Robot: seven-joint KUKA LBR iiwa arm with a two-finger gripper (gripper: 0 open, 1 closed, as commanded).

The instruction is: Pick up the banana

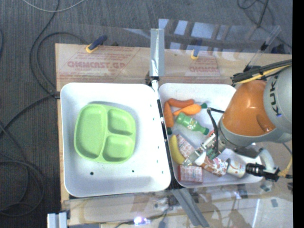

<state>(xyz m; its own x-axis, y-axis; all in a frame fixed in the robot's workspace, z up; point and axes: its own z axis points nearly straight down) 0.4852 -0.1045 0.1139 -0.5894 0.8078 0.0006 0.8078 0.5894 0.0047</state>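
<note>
The banana (175, 149) is small and yellow. It lies lengthwise against the left wall of the right bin (223, 90), in the front half. My gripper (199, 154) is low in the same bin, just right of the banana, over a heap of snack packets. The arm's orange band (247, 114) hangs over the bin's right side and hides what is under it. I see nothing yellow at the gripper's tip.
Three carrots (180, 102) and a green bottle (191, 124) lie behind the banana. A pink packet (191, 174), a red-and-white packet (216, 166) and a small black-capped bottle (244, 168) crowd the front. The left bin (71, 175) bears a green divided plate (105, 133).
</note>
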